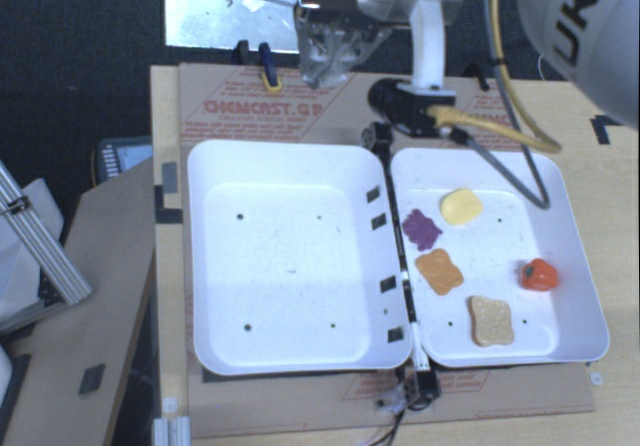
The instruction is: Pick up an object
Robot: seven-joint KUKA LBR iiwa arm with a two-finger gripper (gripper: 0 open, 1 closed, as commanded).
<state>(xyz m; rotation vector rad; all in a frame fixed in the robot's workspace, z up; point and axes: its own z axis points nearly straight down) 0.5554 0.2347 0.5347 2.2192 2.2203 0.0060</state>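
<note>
The right bin (570, 264) holds several small things: a yellow piece (461, 205), a purple bunch (421, 228), an orange piece (439, 270), a red-orange pepper (539, 275) and a tan toast slice (491, 320). My gripper (325, 69) hangs high above the bench, beyond the far edge of the left bin (205, 234), well away from all of them. Nothing shows between its fingertips.
The two bins sit side by side on a cardboard sheet (250, 109), joined by black clips (385, 224) along the middle seam. A yellow cable (500, 129) trails over the right bin's far edge. An aluminium rail (40, 244) lies at the left.
</note>
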